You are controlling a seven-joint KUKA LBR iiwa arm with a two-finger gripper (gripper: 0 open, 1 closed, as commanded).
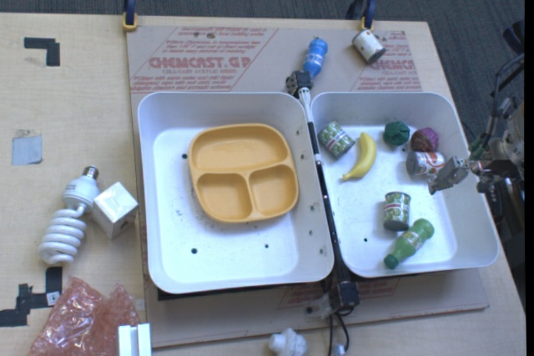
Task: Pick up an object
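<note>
While the claw [450, 176] is hovering at the right bin's [350, 258] right edge, nothing is showing between its fingers.
Whether those fingers are parted or closed is not clear from this angle. Just left of the claw a can [425, 162] is lying on its side, with a purple ball [425, 138] and a green ball [397, 132] behind it. A banana [361, 157], two small jars [335, 139] [396, 210] and a green bottle [410, 243] are lying in the same bin. A yellow tray [244, 172] is sitting in the left bin [167, 246].
</note>
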